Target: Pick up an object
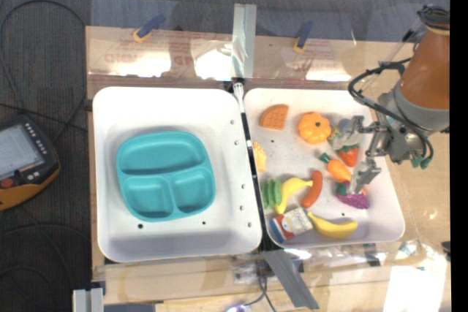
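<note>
The right bin (380, 226) holds several toy foods: an orange waffle (274, 117), a pumpkin (316, 128), a carrot (338, 169), a purple grape bunch (353, 199), a red sausage (313, 188), two bananas (295, 188) (333, 226), a green pepper (272, 193) and a small labelled jar (291, 223). My gripper (355, 153) hangs low over the bin's right side, open, its fingers spread far and near. A small red piece (350, 156) lies in the gap, not visibly pinched. The carrot sits just left of the near finger.
The left bin (110, 230) holds a teal divided tray (164, 173). A yellow piece (257, 156) rests against the divider between the bins. The arm's orange band (433, 77) and black cables overhang the right bin's far right edge. A pendant (22, 157) lies on the floor at left.
</note>
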Robot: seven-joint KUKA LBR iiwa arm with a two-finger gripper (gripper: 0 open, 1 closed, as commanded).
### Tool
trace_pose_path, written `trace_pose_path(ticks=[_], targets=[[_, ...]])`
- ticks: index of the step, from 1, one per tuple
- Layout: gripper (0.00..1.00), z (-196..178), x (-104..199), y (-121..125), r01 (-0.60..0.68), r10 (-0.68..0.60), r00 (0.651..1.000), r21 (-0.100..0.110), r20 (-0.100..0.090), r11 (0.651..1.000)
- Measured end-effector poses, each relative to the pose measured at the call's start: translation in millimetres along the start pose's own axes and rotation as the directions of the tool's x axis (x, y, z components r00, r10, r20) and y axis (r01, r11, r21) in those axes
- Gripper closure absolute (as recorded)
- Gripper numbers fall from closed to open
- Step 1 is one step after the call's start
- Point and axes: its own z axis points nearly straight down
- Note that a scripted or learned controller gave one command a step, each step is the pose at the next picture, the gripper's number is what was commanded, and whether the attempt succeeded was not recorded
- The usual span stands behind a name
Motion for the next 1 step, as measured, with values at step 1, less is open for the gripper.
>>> trace_pose_path(ticks=[1], targets=[[0.00,149.2,-8.9,-30.2,-0.026,0.026,1.000,0.002,0.007,1.000]])
